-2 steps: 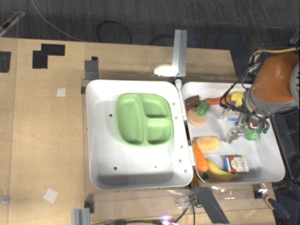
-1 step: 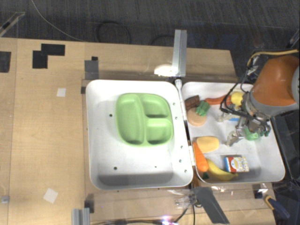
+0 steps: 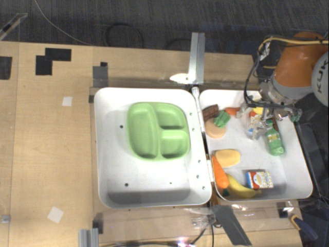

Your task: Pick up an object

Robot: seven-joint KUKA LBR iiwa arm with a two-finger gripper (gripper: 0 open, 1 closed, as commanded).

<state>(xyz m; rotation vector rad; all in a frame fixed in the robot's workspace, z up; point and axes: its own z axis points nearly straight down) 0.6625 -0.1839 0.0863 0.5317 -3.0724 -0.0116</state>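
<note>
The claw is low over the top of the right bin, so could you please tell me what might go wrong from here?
1. The claw sits among crowded items: closing here could nudge the green bottle instead of gripping it.
2. The bottle lies tilted near the right bin wall, so it may roll or slip away.
3. The orange piece and green toy lie close by, so a sideways sweep might knock them.

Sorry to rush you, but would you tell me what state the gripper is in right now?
Gripper: cannot be told from this view; it hangs over the right bin, beside the green bottle.
</note>
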